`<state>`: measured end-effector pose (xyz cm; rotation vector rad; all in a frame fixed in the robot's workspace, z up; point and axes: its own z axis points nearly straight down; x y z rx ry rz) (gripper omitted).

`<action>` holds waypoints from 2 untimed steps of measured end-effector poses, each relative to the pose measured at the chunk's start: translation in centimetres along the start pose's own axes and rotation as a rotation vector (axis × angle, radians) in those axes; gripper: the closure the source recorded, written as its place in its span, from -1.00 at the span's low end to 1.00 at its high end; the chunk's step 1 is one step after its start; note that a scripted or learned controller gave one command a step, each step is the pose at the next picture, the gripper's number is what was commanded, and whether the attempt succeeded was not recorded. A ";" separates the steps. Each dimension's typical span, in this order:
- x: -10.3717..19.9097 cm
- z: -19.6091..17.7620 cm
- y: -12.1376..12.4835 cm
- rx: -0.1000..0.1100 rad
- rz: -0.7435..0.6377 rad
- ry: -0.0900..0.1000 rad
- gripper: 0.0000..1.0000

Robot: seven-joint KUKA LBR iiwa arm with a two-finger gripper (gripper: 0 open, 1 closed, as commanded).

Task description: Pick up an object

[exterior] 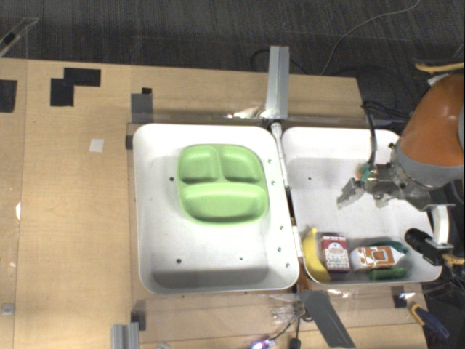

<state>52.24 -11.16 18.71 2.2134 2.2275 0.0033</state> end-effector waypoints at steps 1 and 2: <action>-4.8 2.4 2.2 -0.001 0.102 0.000 -1.00; -7.6 -3.8 -1.3 -0.003 -0.120 -0.002 -1.00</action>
